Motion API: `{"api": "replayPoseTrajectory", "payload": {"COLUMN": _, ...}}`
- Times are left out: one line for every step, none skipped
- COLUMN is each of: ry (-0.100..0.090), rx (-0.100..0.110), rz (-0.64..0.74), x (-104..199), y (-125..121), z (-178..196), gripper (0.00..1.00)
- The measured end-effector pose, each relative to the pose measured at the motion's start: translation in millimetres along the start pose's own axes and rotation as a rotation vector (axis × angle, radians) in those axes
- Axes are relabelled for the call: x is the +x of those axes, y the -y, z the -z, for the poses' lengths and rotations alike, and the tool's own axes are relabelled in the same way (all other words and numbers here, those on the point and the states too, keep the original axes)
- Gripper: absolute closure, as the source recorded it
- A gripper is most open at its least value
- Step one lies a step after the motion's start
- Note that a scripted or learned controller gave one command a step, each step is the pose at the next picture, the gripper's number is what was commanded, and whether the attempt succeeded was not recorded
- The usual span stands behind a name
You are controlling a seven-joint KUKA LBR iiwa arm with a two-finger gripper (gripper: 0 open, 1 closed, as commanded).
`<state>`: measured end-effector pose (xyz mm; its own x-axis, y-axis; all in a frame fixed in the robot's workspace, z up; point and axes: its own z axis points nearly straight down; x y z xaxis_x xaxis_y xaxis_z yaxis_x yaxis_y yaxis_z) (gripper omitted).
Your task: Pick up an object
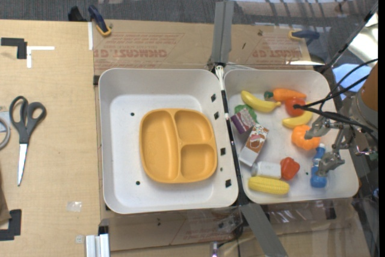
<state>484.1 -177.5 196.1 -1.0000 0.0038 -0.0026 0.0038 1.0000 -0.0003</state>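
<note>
Claw (pixel 325 144) low over right bin (pixel 274 78), beside orange toy (pixel 302 137).

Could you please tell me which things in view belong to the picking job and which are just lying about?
Job:
robot hand
right white bin
yellow toy banana
yellow toy corn cob
orange toy carrot

Lying about:
grey-handled scissors
yellow divided plate
left white bin

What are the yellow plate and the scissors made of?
The yellow plate looks like smooth moulded plastic: one even colour, rounded compartment walls, soft sheen. The scissors seem to have pale metal blades and dark, probably plastic, handles.
</note>
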Motion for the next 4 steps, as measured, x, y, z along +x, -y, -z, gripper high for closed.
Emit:
{"api": "replayPoseTrajectory", "payload": {"ry": 0.000, "rx": 0.000, "rz": -0.162, "x": -2.9, "y": 14.2, "z": -103.7, "gripper": 0.00}}
{"api": "replayPoseTrajectory", "payload": {"ry": 0.004, "rx": 0.001, "rz": -0.157, "x": -5.2, "y": 13.1, "z": -93.7, "gripper": 1.00}}
{"api": "replayPoseTrajectory", "payload": {"ry": 0.003, "rx": 0.002, "rz": 0.588, "x": 4.2, "y": 4.5, "z": -102.4, "gripper": 1.00}}
{"api": "replayPoseTrajectory", "payload": {"ry": 0.001, "rx": -0.001, "rz": 0.358, "x": -20.8, "y": -81.2, "z": -102.9, "gripper": 1.00}}
